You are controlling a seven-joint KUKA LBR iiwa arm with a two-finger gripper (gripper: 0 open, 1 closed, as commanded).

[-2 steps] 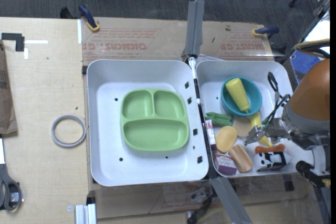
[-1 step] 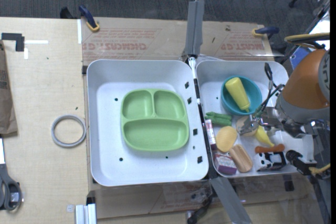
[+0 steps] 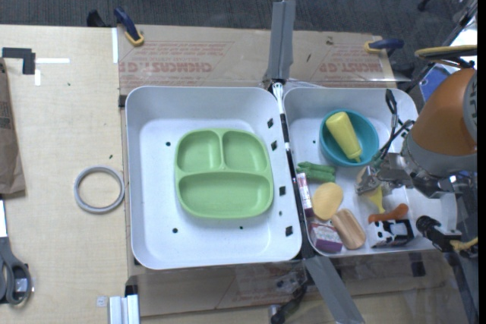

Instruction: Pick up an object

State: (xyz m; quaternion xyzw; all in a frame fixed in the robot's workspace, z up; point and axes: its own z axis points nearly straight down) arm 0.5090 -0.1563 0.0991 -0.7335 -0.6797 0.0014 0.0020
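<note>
Basically, the arm comes in from the right w/ its orange band over the right bin (image 3: 304,106), gripper (image 3: 377,180) low among the toys. Can't tell its state; too small and cluttered there.

Likely targets sit packed in that bin: a yellow cylinder (image 3: 345,136) lying in the blue bowl (image 3: 331,148), a green bean-like piece (image 3: 317,171), a yellowish round item (image 3: 328,199), a tan bread-like piece (image 3: 350,229), a purple item (image 3: 327,238).

The left bin (image 3: 144,178) bears the green divided plate (image 3: 224,173), prob. as a drop spot. Nothing looks lifted yet, I'd judge.
</note>
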